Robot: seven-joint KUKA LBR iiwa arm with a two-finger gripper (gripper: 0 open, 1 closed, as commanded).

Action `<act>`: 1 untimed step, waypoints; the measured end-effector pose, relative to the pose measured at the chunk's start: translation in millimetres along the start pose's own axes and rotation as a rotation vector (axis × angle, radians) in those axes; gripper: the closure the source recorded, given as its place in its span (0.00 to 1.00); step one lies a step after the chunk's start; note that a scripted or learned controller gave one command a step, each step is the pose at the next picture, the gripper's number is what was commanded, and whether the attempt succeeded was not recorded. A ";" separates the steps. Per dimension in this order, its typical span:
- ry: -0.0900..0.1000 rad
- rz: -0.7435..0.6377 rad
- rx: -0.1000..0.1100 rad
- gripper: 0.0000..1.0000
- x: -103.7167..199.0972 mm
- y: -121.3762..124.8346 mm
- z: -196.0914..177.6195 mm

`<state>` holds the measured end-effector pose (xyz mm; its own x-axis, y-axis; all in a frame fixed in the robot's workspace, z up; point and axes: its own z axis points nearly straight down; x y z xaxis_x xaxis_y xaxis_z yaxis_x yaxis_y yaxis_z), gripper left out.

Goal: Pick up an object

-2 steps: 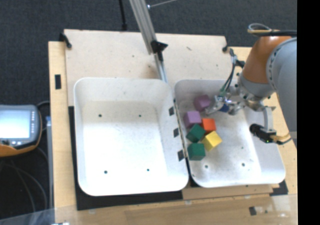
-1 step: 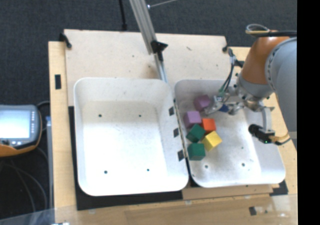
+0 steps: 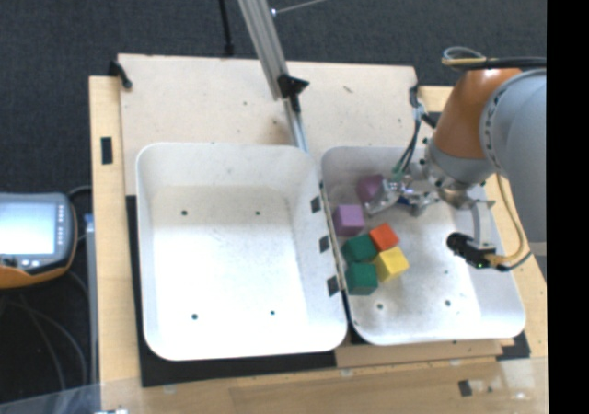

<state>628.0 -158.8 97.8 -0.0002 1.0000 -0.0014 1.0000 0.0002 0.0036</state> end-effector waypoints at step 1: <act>-0.016 0.008 -0.005 0.00 40.3 -21.1 -2.4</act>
